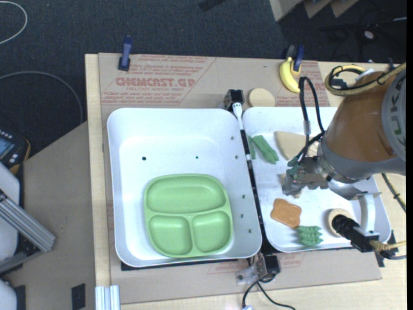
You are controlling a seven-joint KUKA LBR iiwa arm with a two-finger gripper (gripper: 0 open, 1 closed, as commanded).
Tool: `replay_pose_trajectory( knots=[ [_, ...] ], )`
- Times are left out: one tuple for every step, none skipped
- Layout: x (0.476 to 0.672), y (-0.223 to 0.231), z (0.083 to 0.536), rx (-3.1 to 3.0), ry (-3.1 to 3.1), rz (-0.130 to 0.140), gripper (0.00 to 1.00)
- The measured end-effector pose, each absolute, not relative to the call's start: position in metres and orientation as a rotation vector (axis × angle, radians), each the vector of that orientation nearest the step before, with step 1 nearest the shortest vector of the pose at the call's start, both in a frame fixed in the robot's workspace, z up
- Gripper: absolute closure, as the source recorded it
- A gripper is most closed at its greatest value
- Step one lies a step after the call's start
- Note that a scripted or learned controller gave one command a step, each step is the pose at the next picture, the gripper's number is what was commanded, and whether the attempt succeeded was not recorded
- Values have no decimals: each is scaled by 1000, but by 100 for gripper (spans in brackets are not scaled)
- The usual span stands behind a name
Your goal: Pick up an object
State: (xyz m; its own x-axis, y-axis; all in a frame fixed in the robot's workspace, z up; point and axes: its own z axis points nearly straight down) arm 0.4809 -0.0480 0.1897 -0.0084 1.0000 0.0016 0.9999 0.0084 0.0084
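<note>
My gripper (295, 183) hangs low over the middle of the right bin (274, 237), reached in from the right under the orange-banded arm. Just below it lies an orange toast-like piece (286, 212). A green leafy toy (309, 236) sits near the bin's front edge. A long green piece (263, 147) lies toward the back left of this bin, and a tan wedge (287, 143) is beside it, partly under the arm. A round brown-and-cream piece (339, 223) lies at the front right. I see nothing between the fingers.
The left bin (129, 134) holds a green three-compartment plate (188, 214). Behind the bins, on the cardboard, lie a yellow banana (288, 74) and a tan disc (261, 97). Black cables hang across the back of the right bin.
</note>
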Motion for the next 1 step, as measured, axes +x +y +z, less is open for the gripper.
replay_pose_trajectory(
  knots=[
    [487, 28, 314, 2203, 2229, 23, 100]
  ],
)
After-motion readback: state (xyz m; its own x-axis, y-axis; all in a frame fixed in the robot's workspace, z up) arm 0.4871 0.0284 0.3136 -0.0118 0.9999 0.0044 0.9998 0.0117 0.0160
